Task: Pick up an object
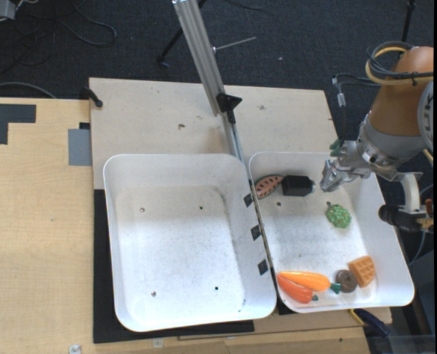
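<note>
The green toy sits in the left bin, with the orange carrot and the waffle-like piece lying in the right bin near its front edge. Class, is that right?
Not quite. The green toy sits in the right bin, not the left, a little below the claw. The rest stands: the orange carrot and the waffle-like piece lie in the right bin near its front edge. The camera view shows this.

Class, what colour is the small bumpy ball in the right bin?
Green, clearest in the camera view.
</note>
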You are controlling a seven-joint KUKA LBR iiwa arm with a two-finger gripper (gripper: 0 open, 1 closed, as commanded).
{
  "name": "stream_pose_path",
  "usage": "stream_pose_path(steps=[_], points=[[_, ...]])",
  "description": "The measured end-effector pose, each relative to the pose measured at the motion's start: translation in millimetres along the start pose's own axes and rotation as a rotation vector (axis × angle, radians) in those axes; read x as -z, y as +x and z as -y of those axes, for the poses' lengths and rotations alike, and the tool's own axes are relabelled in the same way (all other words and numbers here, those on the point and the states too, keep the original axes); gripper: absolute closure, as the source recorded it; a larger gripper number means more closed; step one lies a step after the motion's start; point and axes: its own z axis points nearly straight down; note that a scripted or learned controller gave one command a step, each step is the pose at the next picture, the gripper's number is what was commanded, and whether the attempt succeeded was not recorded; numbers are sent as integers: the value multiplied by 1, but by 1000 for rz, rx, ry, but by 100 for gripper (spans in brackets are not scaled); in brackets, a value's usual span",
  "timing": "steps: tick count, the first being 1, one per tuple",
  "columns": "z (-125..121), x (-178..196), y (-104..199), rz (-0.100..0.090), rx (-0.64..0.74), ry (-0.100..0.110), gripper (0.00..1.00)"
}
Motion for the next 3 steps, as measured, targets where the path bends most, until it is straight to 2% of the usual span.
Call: stream_pose_path(steps=[1,3], points=[[0,17,-1,-1,3,3,100],[11,10,115,-4,9,8,100]])
